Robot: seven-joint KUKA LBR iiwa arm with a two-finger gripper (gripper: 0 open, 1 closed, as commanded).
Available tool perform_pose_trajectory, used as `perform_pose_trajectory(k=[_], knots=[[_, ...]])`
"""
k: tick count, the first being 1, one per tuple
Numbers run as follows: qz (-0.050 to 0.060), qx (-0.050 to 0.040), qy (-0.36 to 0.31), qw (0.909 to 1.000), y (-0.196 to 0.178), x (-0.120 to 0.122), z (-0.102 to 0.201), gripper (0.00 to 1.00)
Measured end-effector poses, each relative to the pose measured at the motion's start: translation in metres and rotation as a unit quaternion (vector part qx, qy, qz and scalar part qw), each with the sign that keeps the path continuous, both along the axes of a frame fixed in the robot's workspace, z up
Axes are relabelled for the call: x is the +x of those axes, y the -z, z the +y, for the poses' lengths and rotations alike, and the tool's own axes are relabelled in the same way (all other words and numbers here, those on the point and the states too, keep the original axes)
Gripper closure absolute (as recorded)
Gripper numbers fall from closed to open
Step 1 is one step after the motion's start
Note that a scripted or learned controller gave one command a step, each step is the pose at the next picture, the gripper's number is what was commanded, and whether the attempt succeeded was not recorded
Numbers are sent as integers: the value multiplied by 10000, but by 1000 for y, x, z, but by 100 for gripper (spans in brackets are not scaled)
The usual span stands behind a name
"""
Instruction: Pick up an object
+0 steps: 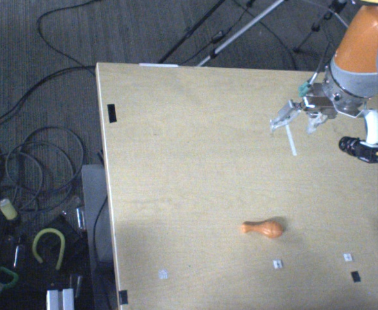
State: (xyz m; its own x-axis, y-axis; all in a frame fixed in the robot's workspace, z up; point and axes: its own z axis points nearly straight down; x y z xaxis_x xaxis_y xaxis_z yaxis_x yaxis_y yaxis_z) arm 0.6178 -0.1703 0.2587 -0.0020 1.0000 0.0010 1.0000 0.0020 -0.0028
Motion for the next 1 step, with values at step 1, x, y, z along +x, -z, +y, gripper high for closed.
perform_pose_trajectory(k=[1], knots=[[-7, -24, -826, 9966, 72, 50, -28, 0]])
